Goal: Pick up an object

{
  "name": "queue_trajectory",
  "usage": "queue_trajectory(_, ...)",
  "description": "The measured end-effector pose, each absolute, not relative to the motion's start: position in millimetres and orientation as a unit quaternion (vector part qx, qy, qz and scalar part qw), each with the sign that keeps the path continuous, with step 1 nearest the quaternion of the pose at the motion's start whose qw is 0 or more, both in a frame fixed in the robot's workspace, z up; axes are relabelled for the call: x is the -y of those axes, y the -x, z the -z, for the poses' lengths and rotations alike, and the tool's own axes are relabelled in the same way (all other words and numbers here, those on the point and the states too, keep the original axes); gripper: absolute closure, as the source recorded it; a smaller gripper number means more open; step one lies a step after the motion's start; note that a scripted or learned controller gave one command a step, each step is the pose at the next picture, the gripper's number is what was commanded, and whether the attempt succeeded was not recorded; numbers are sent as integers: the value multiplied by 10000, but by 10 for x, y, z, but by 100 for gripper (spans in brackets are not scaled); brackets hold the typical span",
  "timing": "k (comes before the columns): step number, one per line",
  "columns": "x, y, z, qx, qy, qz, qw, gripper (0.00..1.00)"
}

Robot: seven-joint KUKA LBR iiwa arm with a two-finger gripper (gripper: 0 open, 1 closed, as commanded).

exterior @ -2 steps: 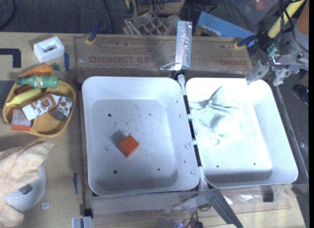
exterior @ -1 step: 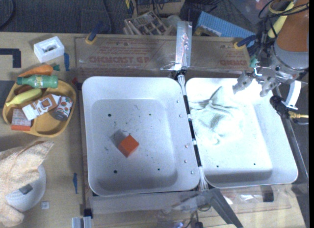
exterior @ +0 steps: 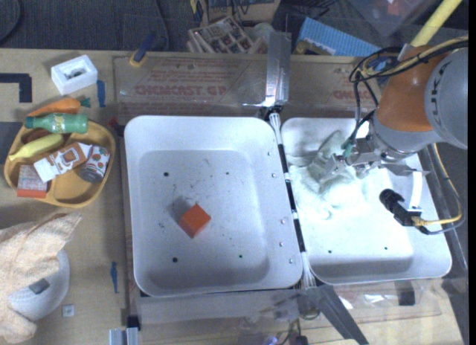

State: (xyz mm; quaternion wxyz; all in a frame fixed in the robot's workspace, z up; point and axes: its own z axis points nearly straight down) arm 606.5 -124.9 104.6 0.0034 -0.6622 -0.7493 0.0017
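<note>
An orange cube (exterior: 195,219) lies in the left white bin (exterior: 149,150), a little left of its middle, with a small dark shadow beside it. My gripper (exterior: 326,165) hangs blurred over the upper left part of the right bin (exterior: 387,254), far to the right of the cube. Pale smudges on the bin floor below the gripper are too faint to identify. The grey arm with its orange band (exterior: 405,105) reaches in from the right.
A black cable with a yellow lead (exterior: 401,208) hangs over the right bin. On the bench at the left are a yellow bowl (exterior: 74,196) of toy food, a white box (exterior: 74,74) and a cloth (exterior: 33,250). A ridge (exterior: 286,187) divides the bins.
</note>
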Motion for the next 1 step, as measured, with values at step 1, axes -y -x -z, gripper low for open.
queue_trajectory(1, 990, -6694, -891, 7631, 6463, -3, -31, 0)
